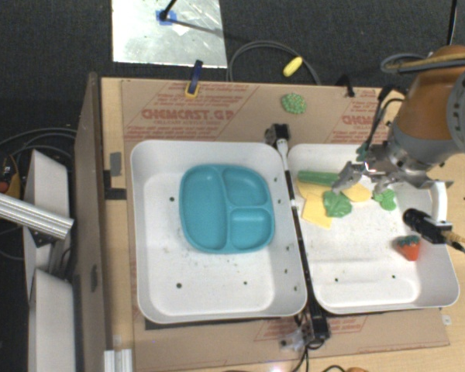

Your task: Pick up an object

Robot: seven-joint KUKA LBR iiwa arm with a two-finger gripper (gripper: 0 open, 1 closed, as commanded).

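The hand [366,178] is down in the right bin [372,289], poised over the cluster of toy food at its far side, so this reads as the approach-to-grasp step. Whether it is clenched or released, I cannot tell. Beneath and beside it lie a green leafy piece [338,204], a yellow slice [316,212] and a long green piece [316,177]. Next it needs to settle on one piece and lift cleanly. The teal plate [225,208] sits in the left bin [159,285].
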